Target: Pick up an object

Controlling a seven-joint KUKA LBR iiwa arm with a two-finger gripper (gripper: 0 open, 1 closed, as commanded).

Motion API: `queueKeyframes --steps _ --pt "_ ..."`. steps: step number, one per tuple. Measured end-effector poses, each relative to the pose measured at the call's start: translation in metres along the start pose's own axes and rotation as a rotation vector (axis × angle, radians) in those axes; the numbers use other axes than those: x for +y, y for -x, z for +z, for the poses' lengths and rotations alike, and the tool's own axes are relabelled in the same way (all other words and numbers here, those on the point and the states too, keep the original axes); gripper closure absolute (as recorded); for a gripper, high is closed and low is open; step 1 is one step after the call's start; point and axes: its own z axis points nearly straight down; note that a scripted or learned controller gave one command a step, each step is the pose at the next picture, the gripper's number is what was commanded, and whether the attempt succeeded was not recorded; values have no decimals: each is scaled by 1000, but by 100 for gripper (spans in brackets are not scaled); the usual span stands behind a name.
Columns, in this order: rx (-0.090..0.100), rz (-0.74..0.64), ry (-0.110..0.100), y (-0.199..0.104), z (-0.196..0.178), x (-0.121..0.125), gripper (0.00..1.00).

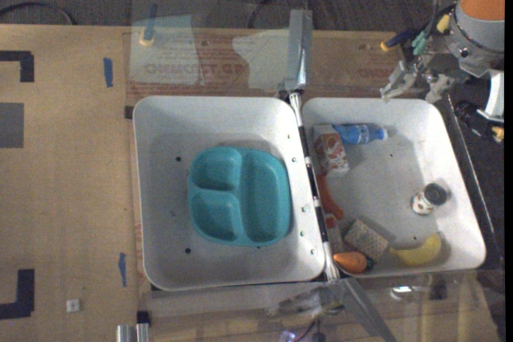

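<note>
Your gripper (413, 82) hangs with fingers spread and nothing between them above the right bin's (401, 172) far rim, so the nearest pick, the blue bottle (360, 133), lies just below-left of it, long axis running left-right across the view.

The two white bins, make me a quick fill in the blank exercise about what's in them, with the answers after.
1. The teal divided tray lies in the ____ bin.
2. The blue bottle lies near the right bin's ____ edge.
3. The yellow banana lies near that bin's ____ edge.
4. The gripper hangs above the right bin's far ____ corner.

Answers: left; far; near; right
</note>
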Motion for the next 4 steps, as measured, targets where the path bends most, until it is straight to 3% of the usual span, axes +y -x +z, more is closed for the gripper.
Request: queueKeyframes --steps 1,2,3,4 --pt "-1 101 4 31 168 26 0" --pt "0 33 0 63 141 -30 0" --pt "1 84 3 72 187 -90 0" --pt "-1 97 7 52 191 -143 0"
